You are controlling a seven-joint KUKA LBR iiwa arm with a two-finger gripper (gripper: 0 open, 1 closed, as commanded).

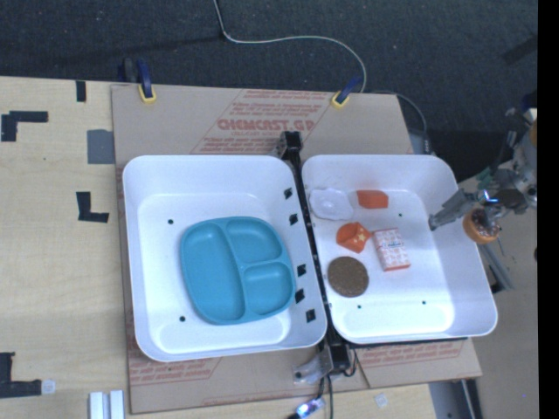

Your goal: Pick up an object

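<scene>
The right bin (454,260) holds several small items. A clear round lid (329,203) lies at its back left, with an orange-red block (372,200) beside it. A red crumpled piece (352,236) sits in the middle, a white and pink box (392,250) lies to its right, and a brown disc (348,277) is in front. My gripper (439,217) hangs over the bin's right wall, to the right of the box and apart from every item. Nothing shows between its tips.
The left bin (144,234) holds a blue divided plate (236,267). The arm's orange band (480,226) shows just outside the right bin's right rim. Clamps (145,85) and a cable (288,37) lie at the bench's back.
</scene>
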